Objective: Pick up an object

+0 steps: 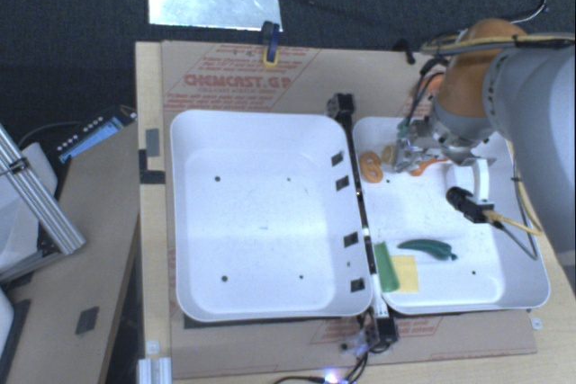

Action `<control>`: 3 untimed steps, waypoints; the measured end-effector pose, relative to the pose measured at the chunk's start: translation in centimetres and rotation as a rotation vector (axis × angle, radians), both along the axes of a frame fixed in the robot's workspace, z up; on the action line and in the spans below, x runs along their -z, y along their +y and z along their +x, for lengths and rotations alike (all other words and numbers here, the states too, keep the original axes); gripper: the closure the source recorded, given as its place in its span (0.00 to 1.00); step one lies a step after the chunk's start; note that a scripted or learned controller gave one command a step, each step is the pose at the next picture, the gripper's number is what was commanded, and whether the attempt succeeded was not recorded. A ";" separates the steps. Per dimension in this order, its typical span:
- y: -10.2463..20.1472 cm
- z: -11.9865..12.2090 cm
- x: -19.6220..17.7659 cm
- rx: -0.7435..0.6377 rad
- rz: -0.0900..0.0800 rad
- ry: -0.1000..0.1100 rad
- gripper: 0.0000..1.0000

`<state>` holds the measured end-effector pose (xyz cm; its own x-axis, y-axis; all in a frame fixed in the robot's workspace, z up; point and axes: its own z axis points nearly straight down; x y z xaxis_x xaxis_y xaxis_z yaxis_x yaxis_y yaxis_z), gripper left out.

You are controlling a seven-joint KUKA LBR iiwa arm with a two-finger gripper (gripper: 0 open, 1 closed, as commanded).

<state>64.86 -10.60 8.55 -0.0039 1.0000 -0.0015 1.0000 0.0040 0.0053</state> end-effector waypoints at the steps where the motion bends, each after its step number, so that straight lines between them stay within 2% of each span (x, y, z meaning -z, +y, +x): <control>1: 1.2 -4.5 0.1 0.003 0.002 0.008 1.00; 2: 2.2 -0.7 0.0 -0.001 0.002 0.000 1.00; 3: 2.2 0.2 0.1 0.001 0.003 0.010 1.00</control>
